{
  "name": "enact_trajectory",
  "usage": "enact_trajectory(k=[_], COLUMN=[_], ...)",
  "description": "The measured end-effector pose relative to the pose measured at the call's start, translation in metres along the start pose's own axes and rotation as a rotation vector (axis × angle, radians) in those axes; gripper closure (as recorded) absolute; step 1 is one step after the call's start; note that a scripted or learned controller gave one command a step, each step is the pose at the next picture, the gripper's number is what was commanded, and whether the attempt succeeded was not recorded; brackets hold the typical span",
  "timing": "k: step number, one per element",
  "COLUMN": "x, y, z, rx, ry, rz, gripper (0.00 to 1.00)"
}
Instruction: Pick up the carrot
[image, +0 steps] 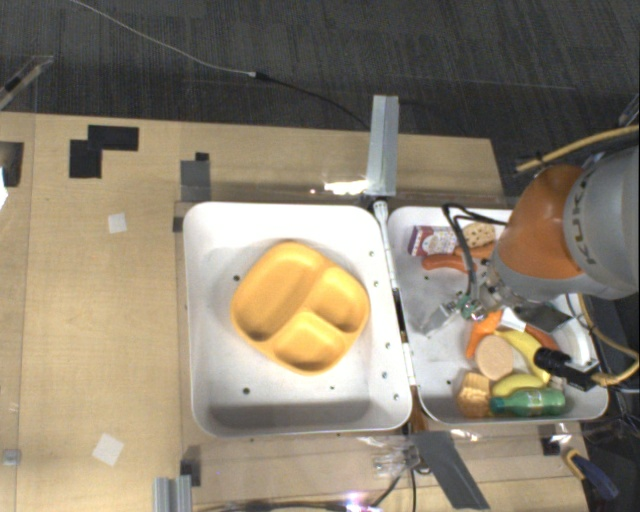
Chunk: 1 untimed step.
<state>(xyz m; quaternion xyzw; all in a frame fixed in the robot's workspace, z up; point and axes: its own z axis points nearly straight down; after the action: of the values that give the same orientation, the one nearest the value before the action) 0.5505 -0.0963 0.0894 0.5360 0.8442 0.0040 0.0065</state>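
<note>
Orange carrot (484, 324) lies in the right bin (432, 395), approx. at bin centre, partly under the gripper (478, 300) and touching a round tan food piece (494, 355) at its 6 o'clock. Gripper is low over the carrot's upper end, but the wrist hides the tips, so I cannot tell how it is set, and nothing shows that the carrot is held.

Other items crowd the bin's 5 o'clock corner: yellow banana (524, 362), green bottle (528, 402), a small waffle-like piece (474, 392). At 12 o'clock are a snack packet (432, 241) and a cookie (479, 236). Left bin (215, 400) holds a yellow divided plate (299, 305).

Step in hand, as I judge: approach / descent onto the carrot, grasp not confirmed. Next move needs the tool centred across the carrot's narrow width, w/o catching the tan piece or banana beside it, then close and lift straight up. Risk: neighbours are v. close, so a small offset may push the carrot away or pinch the wrong item.
</note>
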Motion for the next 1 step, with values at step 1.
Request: enact_trajectory(k=[1], x=[0.0037], y=[-0.0364], z=[-0.0007], rx=[0.000], ry=[0.001], rz=[0.047], gripper=[0.00])
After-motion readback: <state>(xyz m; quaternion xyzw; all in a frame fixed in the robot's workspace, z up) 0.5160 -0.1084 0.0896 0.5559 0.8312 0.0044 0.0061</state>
